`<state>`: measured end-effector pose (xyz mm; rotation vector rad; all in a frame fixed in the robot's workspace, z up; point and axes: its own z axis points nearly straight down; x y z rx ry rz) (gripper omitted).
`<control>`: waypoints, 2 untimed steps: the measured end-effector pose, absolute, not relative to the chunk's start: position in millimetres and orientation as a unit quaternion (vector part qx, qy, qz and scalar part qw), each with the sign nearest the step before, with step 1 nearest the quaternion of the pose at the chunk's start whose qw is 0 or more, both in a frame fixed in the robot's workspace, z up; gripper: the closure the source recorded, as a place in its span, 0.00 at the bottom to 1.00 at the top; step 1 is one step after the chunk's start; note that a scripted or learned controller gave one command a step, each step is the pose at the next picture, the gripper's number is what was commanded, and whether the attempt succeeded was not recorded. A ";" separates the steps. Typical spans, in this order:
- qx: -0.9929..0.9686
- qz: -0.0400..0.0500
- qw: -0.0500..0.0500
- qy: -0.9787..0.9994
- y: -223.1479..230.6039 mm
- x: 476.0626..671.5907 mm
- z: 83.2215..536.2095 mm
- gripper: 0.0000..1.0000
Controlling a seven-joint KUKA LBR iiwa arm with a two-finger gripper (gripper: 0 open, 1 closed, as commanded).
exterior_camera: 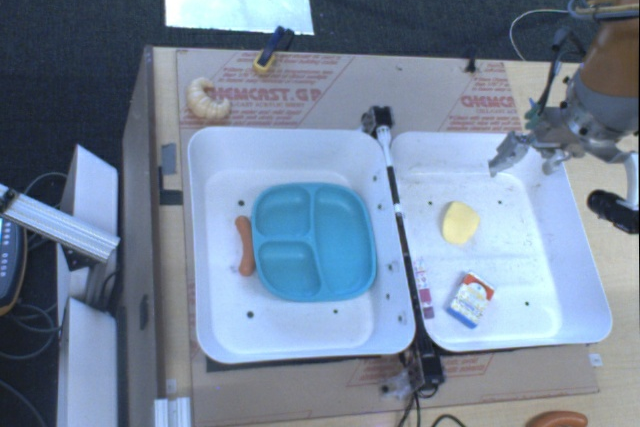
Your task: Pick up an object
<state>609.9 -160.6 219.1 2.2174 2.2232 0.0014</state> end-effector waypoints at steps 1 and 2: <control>0.706 0.001 0.001 0.708 -116.5 598.5 84.3 0.00; 0.706 0.002 0.004 0.708 -117.8 600.5 97.3 1.00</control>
